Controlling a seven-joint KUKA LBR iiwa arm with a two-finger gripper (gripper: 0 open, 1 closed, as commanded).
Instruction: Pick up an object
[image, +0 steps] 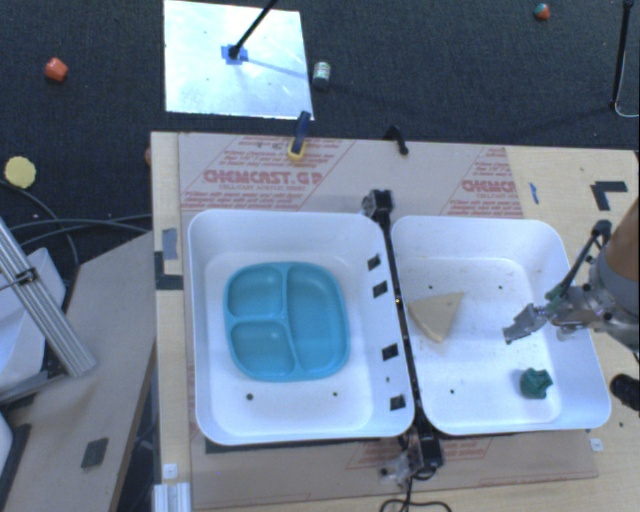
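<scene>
I see the gripper (522, 326) over the right bin (480, 235), fingers state unreadable, poised between the tan wedge (437, 313) and small green object (536, 382), both still lying loose for picking.

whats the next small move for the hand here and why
Probably a short move left toward the wedge. The hand is above the right bin, with nothing seen between its fingers, and sits apart from both the tan wedge at the bin's left side and the green lump near the front right. Its tip points roughly at the wedge, so that looks like the likelier pick.
</scene>
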